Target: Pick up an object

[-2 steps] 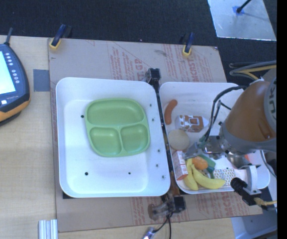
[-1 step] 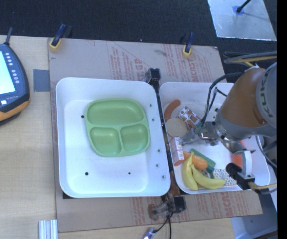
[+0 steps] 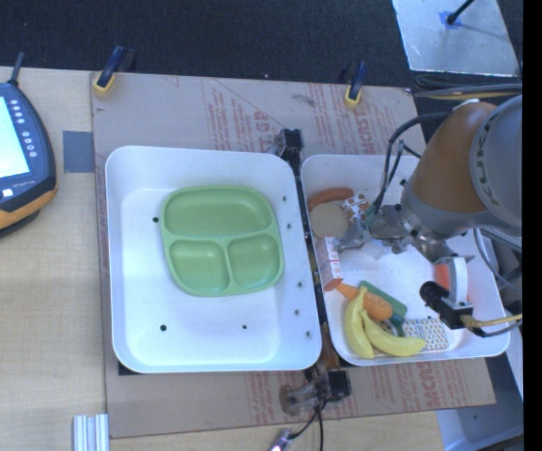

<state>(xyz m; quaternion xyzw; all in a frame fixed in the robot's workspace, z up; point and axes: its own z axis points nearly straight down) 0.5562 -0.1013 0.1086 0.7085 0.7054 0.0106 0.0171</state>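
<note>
in the right bin (image 3: 496, 346), the gripper (image 3: 357, 233) reaches low among the food toys near a round tan cookie (image 3: 328, 220) and a reddish sausage (image 3: 331, 196) at the far left corner, nothing visibly between its fingers, whose spread i cannot tell.

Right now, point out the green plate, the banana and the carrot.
green plate (image 3: 222, 240): camera view, centre divider.
banana (image 3: 388, 342): camera view, middle of the lower fruit.
carrot (image 3: 376, 304): camera view, orange body.
</note>
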